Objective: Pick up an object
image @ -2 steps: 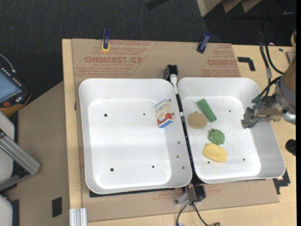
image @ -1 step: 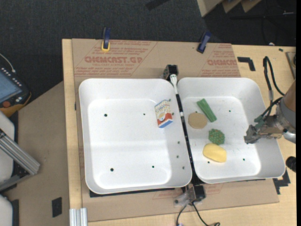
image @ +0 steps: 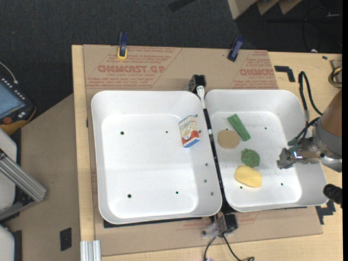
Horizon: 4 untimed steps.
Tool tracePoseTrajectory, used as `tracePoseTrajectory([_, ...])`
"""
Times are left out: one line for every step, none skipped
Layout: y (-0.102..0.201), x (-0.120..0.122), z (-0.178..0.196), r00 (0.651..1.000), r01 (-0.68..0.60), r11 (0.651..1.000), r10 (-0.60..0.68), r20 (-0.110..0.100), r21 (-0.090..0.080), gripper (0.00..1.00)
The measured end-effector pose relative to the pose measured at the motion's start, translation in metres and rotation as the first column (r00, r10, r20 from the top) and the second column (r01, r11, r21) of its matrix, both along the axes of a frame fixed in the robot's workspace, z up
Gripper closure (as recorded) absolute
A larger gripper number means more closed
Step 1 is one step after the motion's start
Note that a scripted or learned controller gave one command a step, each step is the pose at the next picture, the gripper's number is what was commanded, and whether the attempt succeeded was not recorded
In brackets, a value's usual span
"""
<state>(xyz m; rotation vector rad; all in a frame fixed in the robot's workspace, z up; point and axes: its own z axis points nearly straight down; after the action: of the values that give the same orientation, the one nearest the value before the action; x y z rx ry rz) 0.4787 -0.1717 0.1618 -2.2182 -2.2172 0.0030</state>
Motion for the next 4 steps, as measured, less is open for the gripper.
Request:
tracePoseTrajectory([0.060, 0.001, 0.017, 1.000, -0.006, 1.000, 0.006, 0.004, 0.001, 1.00])
tracePoseTrajectory([0.210, 0.002, 0.121, 1.000, -0.020, 1.000, 0.020, 0.016, 0.004, 1.00])
tracePoseTrajectory([0.258, 0.002, 0.215, 1.000, -0.009, 1.000, 0.009, 0.017, 0.002, 1.00])
tracePoseTrajectory([0.191, 0.000, 0.187, 1.000, 0.007, 1.000, -0.007, 0.001, -0.004, 1.00])
